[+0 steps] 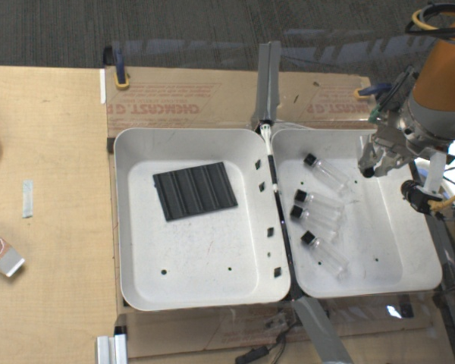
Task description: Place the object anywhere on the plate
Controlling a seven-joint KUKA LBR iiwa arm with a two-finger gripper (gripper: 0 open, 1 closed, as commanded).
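On the table, two white bins sit side by side. The gripper, its state unclear, hovers over clear vials just left; the dark plate lies far left, nothing placed yet.

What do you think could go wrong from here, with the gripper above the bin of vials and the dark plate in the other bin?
The clear plastic vials with black caps lie close together in the right white bin, so the gripper may nudge neighbours or catch two. They are round and see-through, so one could roll or slip. The dark ribbed rectangular plate sits in the left white bin, beyond the divider, where a weak grip could fail.
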